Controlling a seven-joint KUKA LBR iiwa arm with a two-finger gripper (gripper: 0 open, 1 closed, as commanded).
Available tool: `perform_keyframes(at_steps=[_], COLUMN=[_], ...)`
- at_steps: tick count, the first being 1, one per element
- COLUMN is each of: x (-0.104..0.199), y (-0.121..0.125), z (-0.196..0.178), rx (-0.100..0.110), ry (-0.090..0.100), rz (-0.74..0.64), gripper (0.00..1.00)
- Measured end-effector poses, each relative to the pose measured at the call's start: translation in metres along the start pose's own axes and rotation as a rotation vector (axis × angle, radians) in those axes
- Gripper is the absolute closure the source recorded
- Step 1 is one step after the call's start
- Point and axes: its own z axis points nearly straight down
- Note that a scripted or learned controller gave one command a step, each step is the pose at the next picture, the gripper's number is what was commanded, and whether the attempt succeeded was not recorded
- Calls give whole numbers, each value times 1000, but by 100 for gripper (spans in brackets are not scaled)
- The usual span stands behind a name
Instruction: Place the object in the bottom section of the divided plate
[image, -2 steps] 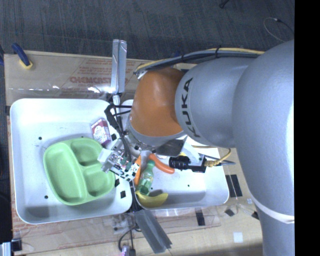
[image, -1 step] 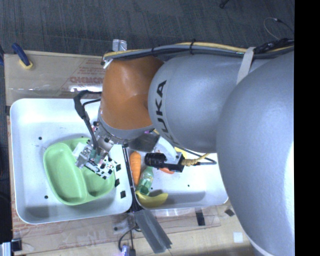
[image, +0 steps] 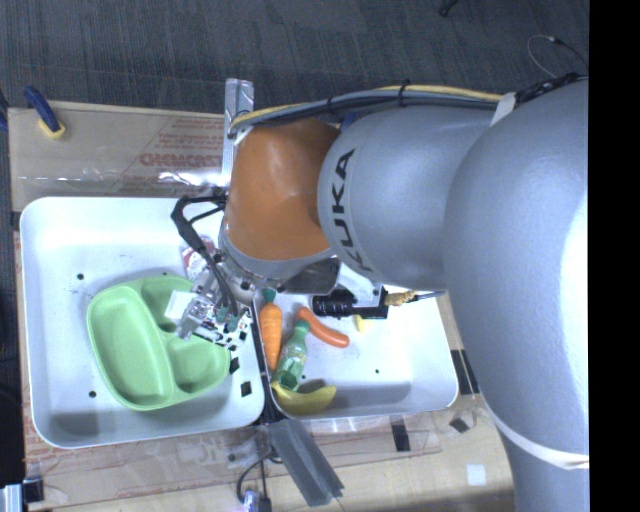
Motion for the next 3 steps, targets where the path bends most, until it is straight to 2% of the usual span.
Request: perform_keyframes(at_steps=[1, 2, 3], x=[61, 64, 64], y=[76, 93, 93], z=[-18, -52, -52], rx=[-2, -2, -2], ry=[-1, -3, -3], rz=[-83, 22, 22], gripper=[100, 100, 0])
